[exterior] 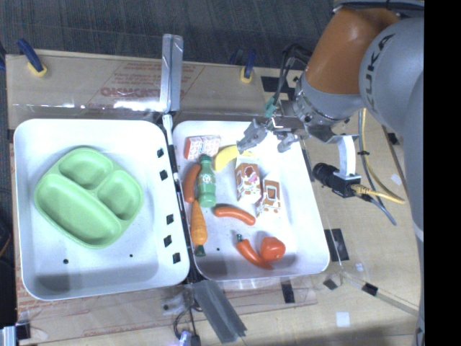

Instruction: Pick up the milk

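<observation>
Open gripper (pixel 269 137) hovers above right bin (pixel 310 215), near milk (pixel 248 181) among toy food; green tray (pixel 88 193) fills left bin (pixel 43 265).

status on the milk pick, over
Gripper open, above right bin's far edge, holding nothing. Milk carton lying mid-bin, untouched. Banana and second carton crowd it.

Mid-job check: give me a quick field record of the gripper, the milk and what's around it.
gripper: above the right bin's far end, jaws spread, nothing between them
milk: two cartons, larger and smaller, lying side by side mid-bin, not grasped
near milk: banana, green bottle, sausage
left bin: holds a green divided plate
</observation>
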`<state>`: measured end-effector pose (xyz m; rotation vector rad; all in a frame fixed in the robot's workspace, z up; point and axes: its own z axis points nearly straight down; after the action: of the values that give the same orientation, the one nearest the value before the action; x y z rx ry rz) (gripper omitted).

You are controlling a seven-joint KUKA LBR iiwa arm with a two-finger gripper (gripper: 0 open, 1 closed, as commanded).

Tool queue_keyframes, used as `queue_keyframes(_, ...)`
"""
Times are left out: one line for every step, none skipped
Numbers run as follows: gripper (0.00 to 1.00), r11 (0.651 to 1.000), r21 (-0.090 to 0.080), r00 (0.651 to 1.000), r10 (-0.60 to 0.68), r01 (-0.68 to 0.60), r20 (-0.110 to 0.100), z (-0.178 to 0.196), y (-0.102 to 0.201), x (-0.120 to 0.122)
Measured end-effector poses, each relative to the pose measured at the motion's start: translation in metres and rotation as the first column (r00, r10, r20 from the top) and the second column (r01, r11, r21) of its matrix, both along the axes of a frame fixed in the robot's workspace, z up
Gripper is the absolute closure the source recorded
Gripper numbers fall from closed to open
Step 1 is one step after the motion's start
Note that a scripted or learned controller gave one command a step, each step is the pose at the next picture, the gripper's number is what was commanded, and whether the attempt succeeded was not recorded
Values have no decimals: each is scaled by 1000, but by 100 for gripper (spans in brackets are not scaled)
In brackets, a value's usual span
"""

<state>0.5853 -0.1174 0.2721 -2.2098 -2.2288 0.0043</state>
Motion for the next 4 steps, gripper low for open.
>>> queue_keyframes(0, 998, -5, 998, -55, 55, 28, -157, -76, -17)
queue_keyframes(0, 991, -1, 991, 131, -131, 4, -123, -16, 55)
queue_keyframes(0, 993, -1, 993, 116, -116, 5, -40, -33, 72)
queue_keyframes(0, 923, -3, 923, 386, -386, 8, -146, -56, 19)
